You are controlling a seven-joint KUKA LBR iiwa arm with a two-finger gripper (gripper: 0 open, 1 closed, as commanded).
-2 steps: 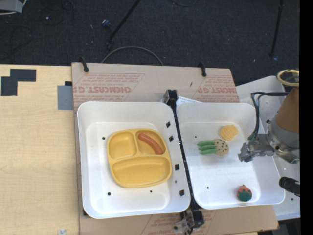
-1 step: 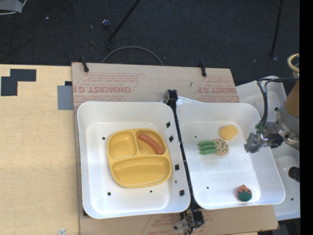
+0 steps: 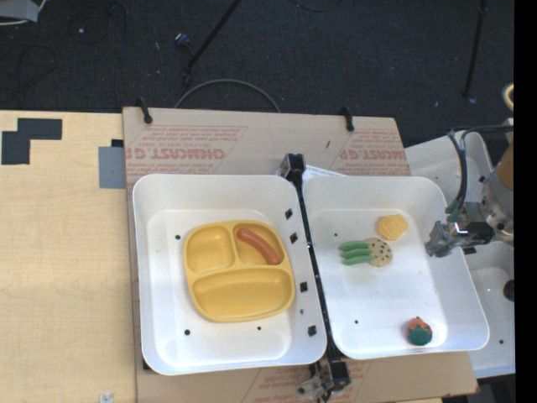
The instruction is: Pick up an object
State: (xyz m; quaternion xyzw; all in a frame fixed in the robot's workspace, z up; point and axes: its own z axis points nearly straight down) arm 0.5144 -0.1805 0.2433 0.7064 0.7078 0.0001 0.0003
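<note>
Camera view: we see the gripper point(image 3: 440, 240) poised at the right bin's point(image 3: 457, 326) right rim, jaws' state unreadable; green beans point(image 3: 356, 251), cookie point(image 3: 380, 253) and cracker point(image 3: 392, 226) lie ungrasped. We judge picking not begun.

A single fixed camera looks down on the bench from above, tilted so the far floor, dark and strewn with cables, fills the top of the view. The black divider point(image 3: 304, 250) where the two white bins meet runs near the centre, leaning slightly (a sign of the slanted view). Left of the divider lies the left bin point(image 3: 155, 225); right of it, the right bin point(image 3: 457, 309). The camera stands far enough back to take in both bins whole, with cardboard point(image 3: 260, 145) beyond the divider.
</note>
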